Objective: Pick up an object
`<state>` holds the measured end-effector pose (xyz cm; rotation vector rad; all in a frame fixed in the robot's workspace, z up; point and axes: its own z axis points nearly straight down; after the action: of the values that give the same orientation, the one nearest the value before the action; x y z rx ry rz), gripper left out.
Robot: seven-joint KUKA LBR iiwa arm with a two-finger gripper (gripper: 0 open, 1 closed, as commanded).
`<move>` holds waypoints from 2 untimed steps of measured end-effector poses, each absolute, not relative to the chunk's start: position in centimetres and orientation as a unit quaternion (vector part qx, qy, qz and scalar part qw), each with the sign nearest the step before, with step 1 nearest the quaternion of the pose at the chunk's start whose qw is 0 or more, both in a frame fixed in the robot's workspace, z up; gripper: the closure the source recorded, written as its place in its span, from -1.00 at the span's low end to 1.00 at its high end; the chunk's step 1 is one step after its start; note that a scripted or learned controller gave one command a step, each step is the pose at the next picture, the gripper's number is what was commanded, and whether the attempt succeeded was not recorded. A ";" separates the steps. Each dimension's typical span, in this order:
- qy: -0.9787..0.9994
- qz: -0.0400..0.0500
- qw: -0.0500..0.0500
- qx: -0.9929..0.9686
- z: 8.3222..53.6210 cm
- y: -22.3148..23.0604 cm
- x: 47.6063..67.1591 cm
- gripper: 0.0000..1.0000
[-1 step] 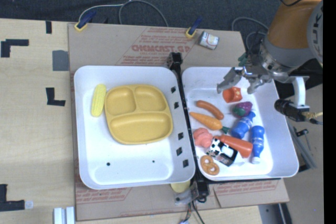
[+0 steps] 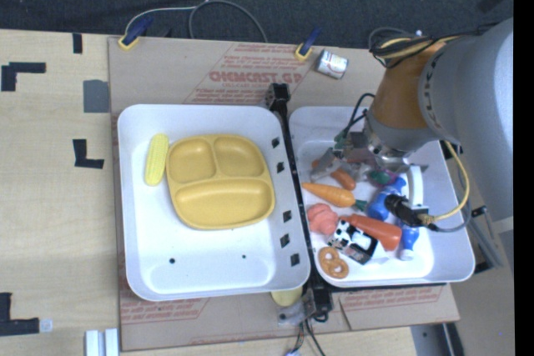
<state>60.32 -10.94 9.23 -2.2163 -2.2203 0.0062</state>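
The right bin [image 2: 442,267] holds several toy foods: an orange carrot [image 2: 329,194], a pink piece [image 2: 321,218], a red-orange piece [image 2: 377,231], a black-and-white toy [image 2: 352,243], a pretzel [image 2: 332,263] and blue pieces [image 2: 385,205]. My gripper [image 2: 357,156] hangs low over the upper middle of that bin, just above the carrot. The wrist hides its fingers, and nothing shows between them.
The left bin [image 2: 142,263] carries a yellow divided plate [image 2: 219,179] and a yellow corn cob [image 2: 156,158] at its left. A small metal can [image 2: 331,63] lies on the cardboard behind the right bin. The grey arm covers the bench's right side.
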 end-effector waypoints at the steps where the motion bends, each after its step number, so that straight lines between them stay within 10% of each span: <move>1: -0.706 -0.001 -0.005 -0.708 19.3 -18.5 63.4 -1.00; 2: -0.708 0.000 -0.002 -0.706 8.1 -18.5 65.6 -1.00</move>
<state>65.65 -18.53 8.13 -2.2207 -2.2279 -0.0001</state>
